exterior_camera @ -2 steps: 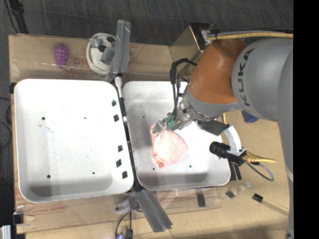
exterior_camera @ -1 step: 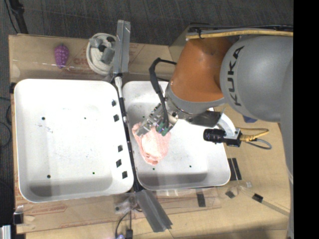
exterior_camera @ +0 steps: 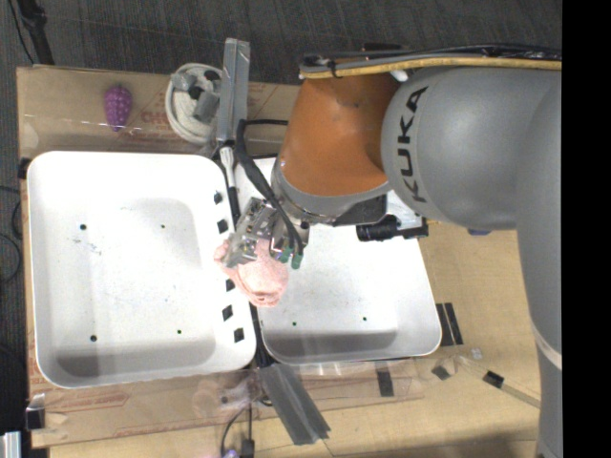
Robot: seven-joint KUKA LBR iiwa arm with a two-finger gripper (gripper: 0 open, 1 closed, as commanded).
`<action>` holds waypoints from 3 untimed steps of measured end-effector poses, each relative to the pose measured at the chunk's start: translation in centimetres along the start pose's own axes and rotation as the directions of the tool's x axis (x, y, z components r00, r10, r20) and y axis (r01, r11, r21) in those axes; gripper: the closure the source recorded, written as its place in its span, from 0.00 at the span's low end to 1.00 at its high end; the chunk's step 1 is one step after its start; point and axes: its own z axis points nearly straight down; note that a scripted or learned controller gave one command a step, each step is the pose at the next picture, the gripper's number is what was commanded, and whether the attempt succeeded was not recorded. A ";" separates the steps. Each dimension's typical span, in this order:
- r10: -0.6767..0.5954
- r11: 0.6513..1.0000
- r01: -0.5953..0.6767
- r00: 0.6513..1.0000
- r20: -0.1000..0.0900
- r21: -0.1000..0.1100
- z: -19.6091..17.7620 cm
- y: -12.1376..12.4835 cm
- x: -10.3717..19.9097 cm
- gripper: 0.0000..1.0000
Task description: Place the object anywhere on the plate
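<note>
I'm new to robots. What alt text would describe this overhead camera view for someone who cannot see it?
A grey and orange robot arm reaches from the right, its gripper right over a pink object at the right bin's left edge. A second white bin lies left, with a purple object on the bench beyond it.

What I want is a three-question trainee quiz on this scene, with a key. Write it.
1. True or false: the purple object lies inside a bin.
2. The arm hangs over: A) the left bin, B) the right bin, C) the purple object.
3. Fill in: the object right beside the end effector is ___ in colour.

Key
1. False: it lies on the bench.
2. B.
3. Pink: the pink object.
</note>
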 end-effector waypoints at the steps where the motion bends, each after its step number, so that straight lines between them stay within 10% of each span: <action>1: -0.327 0.945 0.327 0.945 0.004 0.000 0.8 5.1 0.3 1.00; 3: -0.331 0.944 0.331 0.944 0.004 0.000 -0.5 16.2 2.3 1.00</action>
